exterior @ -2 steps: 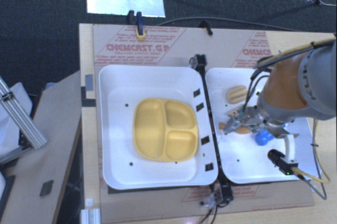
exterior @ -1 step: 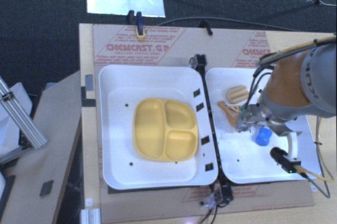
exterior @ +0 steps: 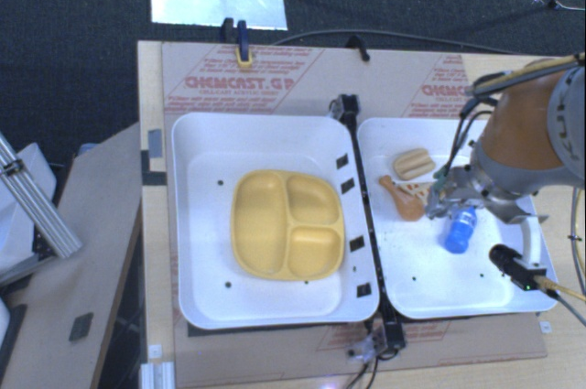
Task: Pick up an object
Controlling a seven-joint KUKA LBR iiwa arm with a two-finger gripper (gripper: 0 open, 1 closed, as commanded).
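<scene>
The right bin (exterior: 430, 291) holds a tan bun-shaped piece (exterior: 414, 163) near its far side. An orange-brown spoon-like piece (exterior: 404, 198) lies just in front of it, and a small blue bottle (exterior: 460, 231) lies further right. My gripper (exterior: 443, 195) hangs low over this bin, between the orange-brown piece and the blue bottle and close to both. The wrist hides part of the bottle's top end. I see nothing lifted off the bin floor.
The left bin (exterior: 206, 286) holds a yellow divided plate (exterior: 288, 224). A black divider with clips (exterior: 359, 222) runs between the two bins. The arm's orange band (exterior: 522, 117) covers the right bin's far right corner.
</scene>
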